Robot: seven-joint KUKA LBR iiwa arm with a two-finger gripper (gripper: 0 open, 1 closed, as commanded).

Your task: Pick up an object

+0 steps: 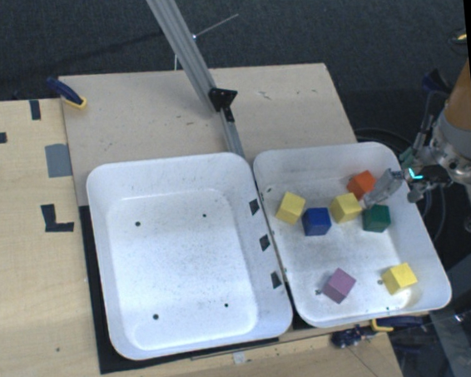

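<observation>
The right bin (415, 303) holds several cubes. A yellow cube (290, 207), a blue cube (316, 221) and a second yellow cube (345, 207) lie across its upper middle. An orange cube (361, 184) and a green cube (376, 218) sit near the right wall. A purple cube (339, 284) and a third yellow cube (400, 277) lie toward the front. My gripper (380, 190) reaches in over the right rim, its tip between the orange and green cubes, close to both. No cube is seen lifted.
The left bin (107, 239) stands beside the right one. A slanted metal pole (187, 46) crosses the back of the bench and ends at a black bracket (223, 99). A blue-yellow clamp (361, 333) sits at the front edge.
</observation>
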